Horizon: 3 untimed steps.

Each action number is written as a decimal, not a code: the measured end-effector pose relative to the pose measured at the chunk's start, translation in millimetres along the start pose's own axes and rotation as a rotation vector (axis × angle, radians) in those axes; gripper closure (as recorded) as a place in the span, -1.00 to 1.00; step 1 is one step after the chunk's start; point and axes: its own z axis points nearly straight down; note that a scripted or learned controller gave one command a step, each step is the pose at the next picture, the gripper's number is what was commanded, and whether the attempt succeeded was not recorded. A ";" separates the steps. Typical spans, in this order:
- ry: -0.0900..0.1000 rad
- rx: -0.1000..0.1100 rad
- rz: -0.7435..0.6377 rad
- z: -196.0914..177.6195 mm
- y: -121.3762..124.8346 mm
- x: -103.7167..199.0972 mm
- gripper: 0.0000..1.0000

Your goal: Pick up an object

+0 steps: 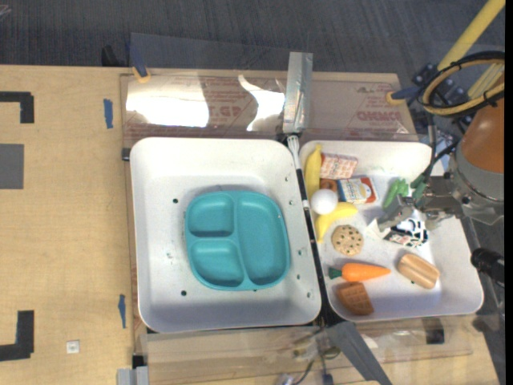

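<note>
One gripper [398,215] is hanging low in the right bin [465,299], its tips mixing with a black-and-white toy [410,231] and green piece [397,191]; whether it is clenched or released, I cannot tell. Crowding is posing the risk: closing here could be nudging the toy aside or pinching two items together. Toy is looking small, patchy, lying just beside a tan roll [418,269] and above a carrot [365,272].
</note>
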 end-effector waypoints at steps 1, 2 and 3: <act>-0.004 -0.010 -0.147 153.2 -8.3 -50.9 -1.00; -0.011 -0.026 -0.186 158.1 -4.5 2.3 -1.00; -0.011 -0.026 -0.219 157.6 66.6 -3.4 -1.00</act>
